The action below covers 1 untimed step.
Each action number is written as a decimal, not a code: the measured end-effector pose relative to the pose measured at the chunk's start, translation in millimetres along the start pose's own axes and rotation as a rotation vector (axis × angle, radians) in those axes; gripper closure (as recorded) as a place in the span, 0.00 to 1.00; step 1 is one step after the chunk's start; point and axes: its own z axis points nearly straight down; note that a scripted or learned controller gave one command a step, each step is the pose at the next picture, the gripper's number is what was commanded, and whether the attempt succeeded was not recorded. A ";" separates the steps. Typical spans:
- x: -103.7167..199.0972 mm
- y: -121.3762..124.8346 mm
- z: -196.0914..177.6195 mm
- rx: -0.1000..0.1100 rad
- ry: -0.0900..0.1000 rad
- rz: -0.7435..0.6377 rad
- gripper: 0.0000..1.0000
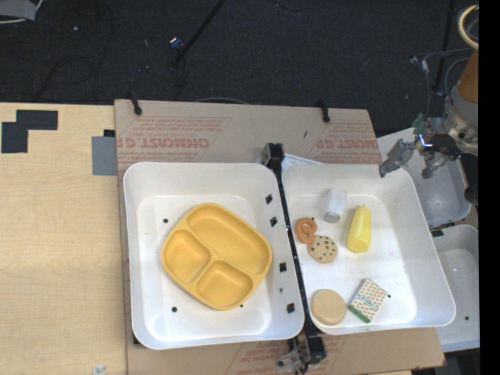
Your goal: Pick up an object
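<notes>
Biggest item is the yellow divided tray (217,265) alone in the left bin (148,201): stiff plastic, prob light but too wide for the fingers, so skip it. In the right bin (426,276), the yellow bottle (358,229) at centre looks the best pick, rigid, light, bit slick, take it across its narrow waist; white cup (334,205) just beside it, then snack box (368,300), tan disc (329,307), cookie (322,248) and pretzel (305,229) lie flat, harder to pinch. Gripper (412,156) hangs over that bin's far right corner, fingers spread wide, holding nothing, w/ a clear path down

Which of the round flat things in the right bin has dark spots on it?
The cookie, in the bin's middle beside the yellow bottle. The bigger tan disc and the small orange ring carry no spots.
</notes>
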 end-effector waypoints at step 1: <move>0.4 2.0 -7.7 -0.013 -0.003 -0.002 0.00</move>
